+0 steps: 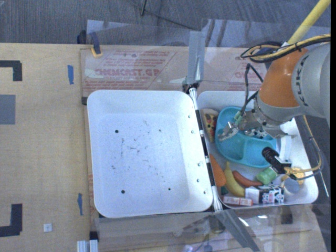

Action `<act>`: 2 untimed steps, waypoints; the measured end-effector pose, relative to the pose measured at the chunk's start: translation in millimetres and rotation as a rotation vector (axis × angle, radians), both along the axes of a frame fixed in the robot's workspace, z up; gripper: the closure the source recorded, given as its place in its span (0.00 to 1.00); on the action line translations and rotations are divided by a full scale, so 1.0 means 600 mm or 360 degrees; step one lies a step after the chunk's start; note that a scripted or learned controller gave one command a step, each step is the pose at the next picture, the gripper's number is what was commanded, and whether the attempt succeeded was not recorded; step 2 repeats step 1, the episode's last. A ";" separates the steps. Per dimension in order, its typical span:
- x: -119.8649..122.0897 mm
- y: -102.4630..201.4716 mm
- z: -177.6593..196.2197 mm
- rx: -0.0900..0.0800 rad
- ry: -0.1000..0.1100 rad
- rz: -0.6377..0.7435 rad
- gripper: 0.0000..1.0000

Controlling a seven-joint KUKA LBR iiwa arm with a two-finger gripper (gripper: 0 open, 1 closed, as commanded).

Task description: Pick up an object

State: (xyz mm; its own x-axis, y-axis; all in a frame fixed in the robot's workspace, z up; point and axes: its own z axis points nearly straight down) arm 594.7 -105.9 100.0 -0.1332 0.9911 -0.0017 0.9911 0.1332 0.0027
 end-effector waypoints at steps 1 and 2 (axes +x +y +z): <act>-0.096 -0.026 -0.009 -0.0015 -0.0049 0.0135 0.00; -0.096 -0.026 -0.009 -0.0015 -0.0049 0.0135 0.00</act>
